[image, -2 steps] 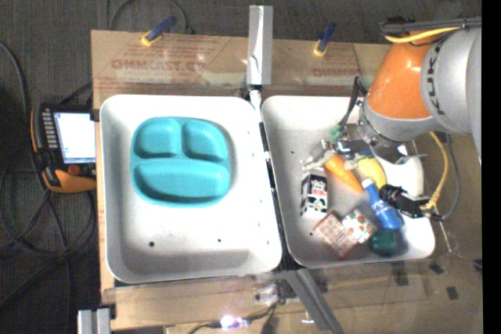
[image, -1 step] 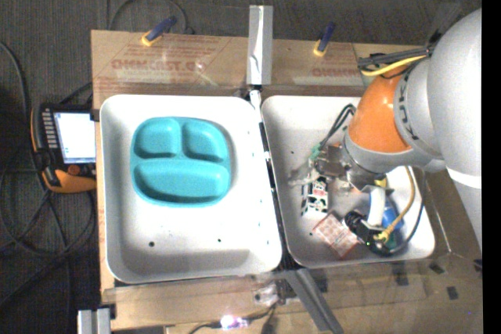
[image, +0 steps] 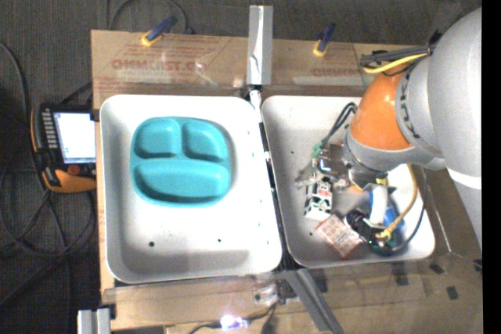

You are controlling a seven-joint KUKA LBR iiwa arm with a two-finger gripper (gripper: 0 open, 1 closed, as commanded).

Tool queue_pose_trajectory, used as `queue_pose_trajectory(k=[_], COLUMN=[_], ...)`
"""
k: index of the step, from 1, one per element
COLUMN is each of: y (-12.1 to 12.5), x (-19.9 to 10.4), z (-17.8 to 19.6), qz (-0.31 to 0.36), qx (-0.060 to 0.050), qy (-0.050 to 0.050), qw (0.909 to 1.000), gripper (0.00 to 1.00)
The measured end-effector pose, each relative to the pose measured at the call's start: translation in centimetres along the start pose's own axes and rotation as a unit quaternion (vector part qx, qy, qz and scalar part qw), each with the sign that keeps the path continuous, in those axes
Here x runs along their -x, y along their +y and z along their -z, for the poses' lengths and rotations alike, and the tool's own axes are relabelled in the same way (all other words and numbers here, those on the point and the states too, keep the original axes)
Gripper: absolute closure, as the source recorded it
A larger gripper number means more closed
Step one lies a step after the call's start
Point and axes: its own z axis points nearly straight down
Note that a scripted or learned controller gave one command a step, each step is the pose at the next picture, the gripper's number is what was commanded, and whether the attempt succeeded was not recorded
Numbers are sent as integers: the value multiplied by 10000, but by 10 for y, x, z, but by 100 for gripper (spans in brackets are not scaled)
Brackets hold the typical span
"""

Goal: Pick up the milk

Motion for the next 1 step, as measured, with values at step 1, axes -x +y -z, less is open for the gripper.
queue_pose_trajectory(k=[1], y=[22], x=[-43], z=[85], qz=[-436], qx=[-65], qy=[-41], qw=[9990], gripper=[100])
